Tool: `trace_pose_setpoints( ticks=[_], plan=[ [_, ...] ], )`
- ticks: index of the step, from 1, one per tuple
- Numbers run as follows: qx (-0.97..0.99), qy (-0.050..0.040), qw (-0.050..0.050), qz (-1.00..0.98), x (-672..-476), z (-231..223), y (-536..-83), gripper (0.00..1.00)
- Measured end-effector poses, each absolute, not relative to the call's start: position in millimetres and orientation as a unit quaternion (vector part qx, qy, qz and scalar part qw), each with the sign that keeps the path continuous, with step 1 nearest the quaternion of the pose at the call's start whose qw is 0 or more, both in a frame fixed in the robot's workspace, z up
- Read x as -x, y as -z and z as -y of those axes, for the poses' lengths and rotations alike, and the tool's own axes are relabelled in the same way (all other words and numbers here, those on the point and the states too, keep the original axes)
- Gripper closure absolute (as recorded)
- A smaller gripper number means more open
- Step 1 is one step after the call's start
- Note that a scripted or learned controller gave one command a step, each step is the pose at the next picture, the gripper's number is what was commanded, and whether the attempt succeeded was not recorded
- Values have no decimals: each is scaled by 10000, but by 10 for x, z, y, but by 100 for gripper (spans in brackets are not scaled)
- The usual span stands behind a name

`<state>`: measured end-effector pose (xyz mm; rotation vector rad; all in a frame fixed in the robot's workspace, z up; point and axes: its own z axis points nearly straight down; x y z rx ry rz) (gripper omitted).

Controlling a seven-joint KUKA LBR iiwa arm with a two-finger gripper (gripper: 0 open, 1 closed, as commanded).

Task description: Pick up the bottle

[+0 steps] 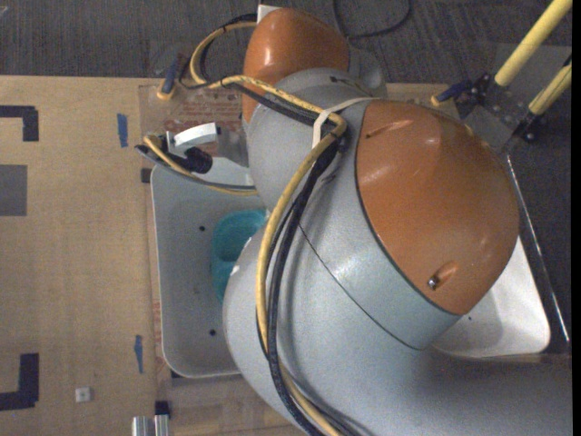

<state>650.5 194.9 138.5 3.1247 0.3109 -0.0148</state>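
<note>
Hard to read from above: most of the near bin [182, 271] hidden under the grey and orange arm [381, 243], bent low over it. A teal shape [234, 243], probably the bottle though too covered to be sure, lying in the bin's middle, pressed up against the arm's grey housing, with bare white floor toward the bin's left wall. Pincer somewhere beneath the arm; cannot tell its state. Far bin [508, 325] showing as a white corner at the table's right edge. Yellow cable [272, 243] looped along the arm's flank, close above the teal shape. Likely risks from here: a blind closing beside the bottle instead of around it; a smooth round body rolling or skidding toward the bin wall at first contact; a lift with nothing held; cable snagging on the bin rim during the rise.
</note>
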Motion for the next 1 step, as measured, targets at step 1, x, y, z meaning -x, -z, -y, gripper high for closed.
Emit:
trace_pose_setpoints(
  ticks=[1],
  plan=[
    [-9929, -4, -9, -1188, -6512, -2170, -907, 0]
  ],
)
